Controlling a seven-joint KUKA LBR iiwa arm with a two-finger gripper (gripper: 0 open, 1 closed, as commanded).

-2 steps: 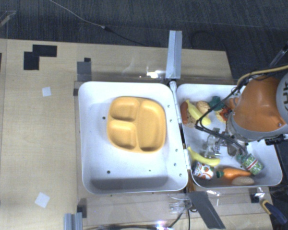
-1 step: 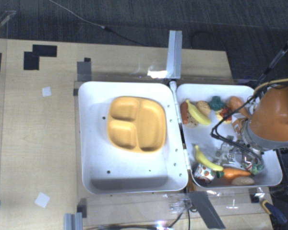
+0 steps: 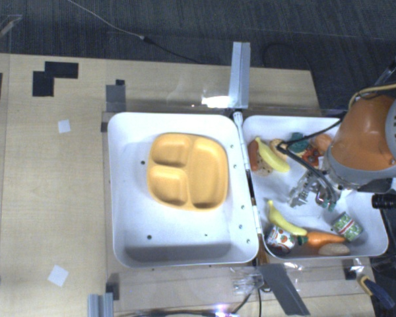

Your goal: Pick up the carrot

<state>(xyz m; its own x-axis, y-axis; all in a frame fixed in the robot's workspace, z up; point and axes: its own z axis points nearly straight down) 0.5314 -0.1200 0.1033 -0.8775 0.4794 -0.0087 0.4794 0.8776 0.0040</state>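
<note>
Pale wooden bench point(image 3: 46, 197) against dark grey carpeted floor point(image 3: 185, 12).

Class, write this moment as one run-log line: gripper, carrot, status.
gripper: over right bin, mid-bin | carrot: lying by near wall, untouched | status: not picked

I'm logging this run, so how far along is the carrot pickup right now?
Nothing looks finished yet. The carrot lies at the near edge of the right bin, beside a banana and a small can. The end effector hangs above the bin's middle, apart from the carrot. Reaching, gripping and lifting remain.
</note>
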